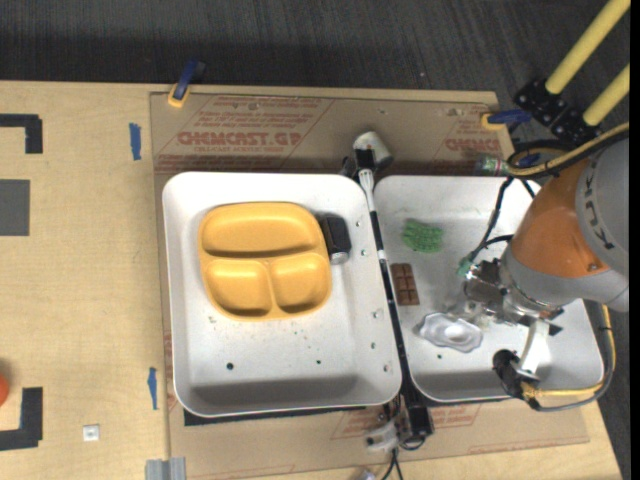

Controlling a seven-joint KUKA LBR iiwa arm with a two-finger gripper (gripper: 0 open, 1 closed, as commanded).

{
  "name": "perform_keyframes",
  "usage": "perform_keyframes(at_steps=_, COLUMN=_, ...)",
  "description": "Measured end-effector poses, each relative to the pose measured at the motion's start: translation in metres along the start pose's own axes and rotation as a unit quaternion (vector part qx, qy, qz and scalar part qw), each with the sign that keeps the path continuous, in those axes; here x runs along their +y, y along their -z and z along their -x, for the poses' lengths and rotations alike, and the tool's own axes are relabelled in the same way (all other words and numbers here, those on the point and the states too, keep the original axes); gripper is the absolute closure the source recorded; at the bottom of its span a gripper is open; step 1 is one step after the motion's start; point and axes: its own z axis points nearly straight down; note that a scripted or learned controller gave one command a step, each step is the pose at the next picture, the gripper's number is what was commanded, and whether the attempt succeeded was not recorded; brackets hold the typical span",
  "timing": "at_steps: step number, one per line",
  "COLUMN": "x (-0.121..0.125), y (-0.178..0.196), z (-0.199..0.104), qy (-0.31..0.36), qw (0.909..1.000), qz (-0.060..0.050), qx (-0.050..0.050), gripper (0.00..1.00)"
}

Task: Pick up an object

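Nearest the camera, at bottom of view: front rim of left bin (pixel 280 400) and front rim of right bin (pixel 480 393), w/ a clump of cable and clips at the seam between them. In right bin, low centre: clear crumpled plastic piece (pixel 447 332), prob. a small transparent cup or wrapper, lying on bin floor. Just right of it, gripper (pixel 487 303) hanging off the grey-and-orange arm (pixel 560 243), wrist hardware and black cable in the way; cannot tell if gripper is parted or closed, and nothing seen clamped in it. Appears low over bin floor, just beside the clear piece, poss. touching its edge; can't confirm. Further back in same bin: small brown chocolate-bar-like block (pixel 403 282) near the divider, then green crumpled item (pixel 422 236) behind that, both apart from gripper. In left bin: yellow three-compartment tray (pixel 265 258), upside-down-looking, domed, w/ a dark grey object (pixel 334 236) touching its right edge. Beyond bins: cardboard sheet (pixel 300 118) w/ red print, blue clamps at corners, yellow poles at far right. Progress, as judged: approach seems done, pick not shown as done. All objects resting on bin floors, none lifted. Left to do: secure grasp on likely target (clear piece, nearest gripper) and raise it clear.
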Motion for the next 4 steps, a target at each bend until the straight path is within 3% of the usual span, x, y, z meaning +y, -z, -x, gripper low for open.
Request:
perform_keyframes(at_steps=1, x=0.083, y=-0.009, z=0.046, qy=0.002, qw=1.0000, qz=-0.004, qx=-0.002, gripper=1.00)
perform_keyframes(at_steps=2, x=0.052, y=0.059, z=0.078, qy=-0.012, qw=0.9999, qz=-0.004, qx=-0.002, gripper=1.00)
perform_keyframes(at_steps=3, x=0.052, y=0.059, z=0.078, qy=-0.012, qw=0.9999, qz=-0.004, qx=-0.002, gripper=0.00)
perform_keyframes(at_steps=4, x=0.005, y=0.014, z=0.059, qy=0.022, qw=0.9997, qz=-0.005, qx=-0.001, gripper=0.00)
